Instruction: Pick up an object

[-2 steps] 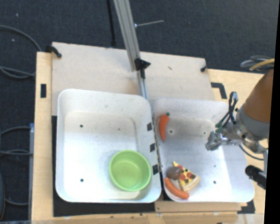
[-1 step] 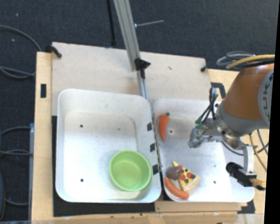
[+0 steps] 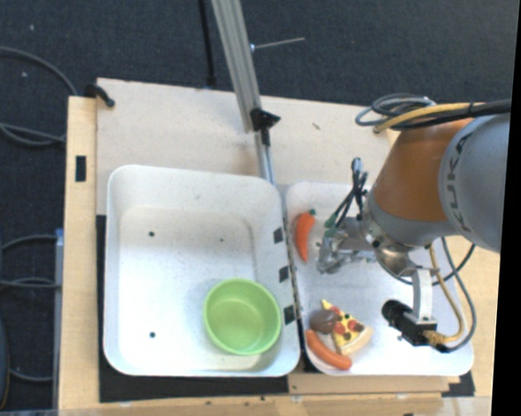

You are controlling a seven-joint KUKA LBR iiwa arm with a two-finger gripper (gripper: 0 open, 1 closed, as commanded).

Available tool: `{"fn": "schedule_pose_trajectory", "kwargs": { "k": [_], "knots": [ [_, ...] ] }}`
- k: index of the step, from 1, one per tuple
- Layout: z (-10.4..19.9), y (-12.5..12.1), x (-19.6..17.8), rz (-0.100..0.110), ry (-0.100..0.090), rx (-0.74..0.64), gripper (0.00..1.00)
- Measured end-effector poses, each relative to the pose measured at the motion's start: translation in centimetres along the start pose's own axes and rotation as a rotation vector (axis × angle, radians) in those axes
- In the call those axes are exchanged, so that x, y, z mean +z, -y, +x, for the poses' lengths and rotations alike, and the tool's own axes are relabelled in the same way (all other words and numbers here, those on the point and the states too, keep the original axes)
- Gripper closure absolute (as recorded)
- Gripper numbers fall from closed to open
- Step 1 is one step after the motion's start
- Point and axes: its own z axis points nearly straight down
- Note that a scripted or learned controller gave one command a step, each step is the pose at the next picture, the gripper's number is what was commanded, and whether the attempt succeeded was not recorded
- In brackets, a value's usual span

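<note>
In the right bin (image 3: 437, 362) an orange carrot (image 3: 303, 235) lies along the left wall. At the bin's front left sit a pizza slice toy (image 3: 350, 333), a brown lump (image 3: 326, 320) and an orange hot dog (image 3: 328, 351), packed close together. My gripper (image 3: 333, 255) hangs low over the right bin, just right of the carrot and behind the toy cluster. The orange-banded wrist covers much of the bin behind it. In the left bin (image 3: 154, 204) a green bowl (image 3: 242, 316) stands upright near the front right corner.
A slanted metal post (image 3: 244, 68) rises from the bench behind the bins. Cables loop off the arm on the right, and a black fitting (image 3: 408, 321) hangs over the right bin. Dark carpet with cables surrounds the bench.
</note>
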Motion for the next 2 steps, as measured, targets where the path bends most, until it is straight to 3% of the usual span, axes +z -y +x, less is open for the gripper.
{"fn": "schedule_pose_trajectory", "kwargs": {
  "k": [2],
  "knots": [
    [11.0, -1.5, -0.8, 0.0, 0.0, 0.0, 1.0]
  ]
}}
